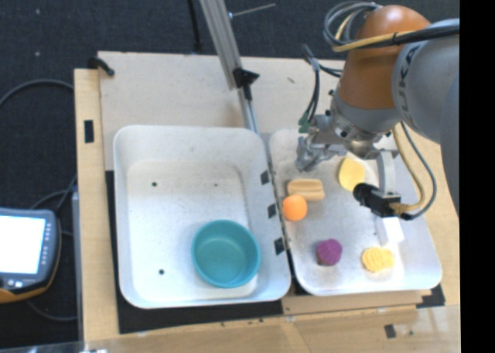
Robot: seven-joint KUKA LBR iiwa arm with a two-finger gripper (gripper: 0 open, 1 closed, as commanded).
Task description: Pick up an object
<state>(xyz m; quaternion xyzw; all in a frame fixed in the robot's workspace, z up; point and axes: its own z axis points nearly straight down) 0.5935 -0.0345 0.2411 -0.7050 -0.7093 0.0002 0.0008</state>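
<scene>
**benchwatcher:** Going from the near edge of the bench (193,332) back. The left bin (147,158) is shallow white plastic with rounded corners and a few dark specks, and there's a smooth teal bowl (225,253), round and glossy, sitting by its near right corner. In the right bin (421,255), closest to the near edge, you've got a bumpy purple lump (329,251) that looks like a berry, and a ridged pale yellow piece (377,259) near the near right corner. The two are apart, not touching.

**gripnoob:** And farther in?

**benchwatcher:** A smooth orange ball (294,208) sits right by the bin's left wall, and just behind it is a tan block (305,188) with rounded ends that looks like wood. They look like they're touching or nearly so. Toward the middle there's a flat, pale yellow rounded piece (351,173), with a black cable fitting (375,199) overlapping its near right side.

**gripnoob:** Where's the gripper?

**benchwatcher:** The gripper (307,156) is down in the far left part of the right bin, grey metal, just behind the tan block and under the orange band. I honestly can't tell if the jaws are spread or pinched, and nothing is visibly between them. A ribbed aluminium rail (220,26) slants up past the far edge.
</scene>
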